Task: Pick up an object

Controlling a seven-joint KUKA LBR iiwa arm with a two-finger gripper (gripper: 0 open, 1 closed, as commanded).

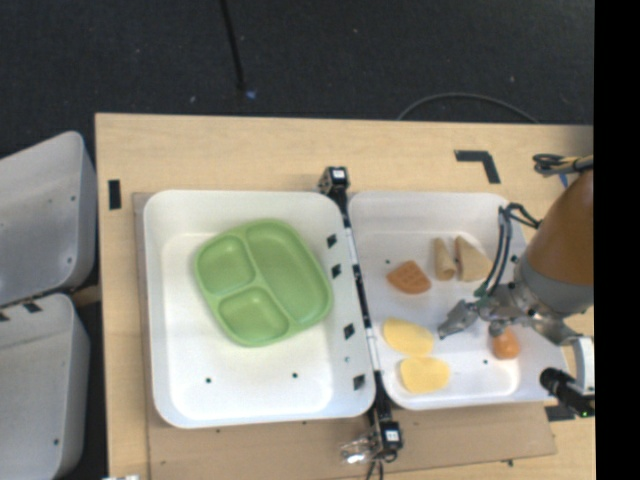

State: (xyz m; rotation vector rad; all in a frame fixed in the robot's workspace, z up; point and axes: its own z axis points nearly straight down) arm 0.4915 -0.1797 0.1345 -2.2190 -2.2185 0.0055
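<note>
Step in hand: approach. The arm [562,243] reaches into the right bin [420,208] from the right, and its pincer [458,320] hangs low among the food pieces; whether it is released or clenched I cannot tell, and nothing is seen held in it. No object looks lifted yet.

Candidate objects, all in the right bin:
- Two yellow pieces [408,337], flat, rounded, smooth, one in front of the other near the bin's left wall; the nearer-to-pincer one lies just beside the tip.
- One orange-brown piece [408,278], lumpy, matte, nearer the back.
- Two tan pieces [458,258], elongated, bread-like, side by side and touching.
- One small orange piece [506,345], rounded, partly under the wrist.

Left bin [160,388]: one green plate [262,282], plastic, smooth, three compartments, lying tilted.

Both bins: white, shallow, glossy, on a pale wooden table [200,148].

Next move, as judged: settle over the nearest yellow piece, descend, close squarely; its flat, low shape may slip.
</note>
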